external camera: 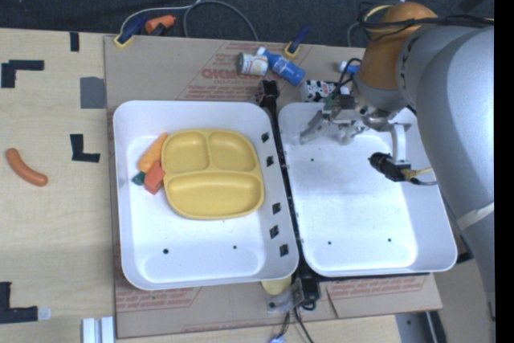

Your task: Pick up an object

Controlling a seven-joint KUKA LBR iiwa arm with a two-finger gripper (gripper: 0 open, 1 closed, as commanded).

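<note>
The task is judged to be at an early stage: nothing is seen lifted, and no object is seen between the fingers of the tool (328,127). The tool is placed low over the far left part of the right bin (365,249), with its two fingers spread apart, and the floor of that bin beneath it looks bare. The likely objects are found in the left bin (193,269): a yellow divided plate (213,173) lies near the middle, and an orange and red toy vegetable (151,165) is tucked against the plate's left edge, touching it. These are well apart from the tool, with the wall between the bins in the way. An orange sausage-shaped toy (26,167) lies on the surface far to the left, outside both bins. A white and blue bottle (271,64) lies on its side beyond the bins. The reach, the closing on an object and the lift are all judged to be left
</note>
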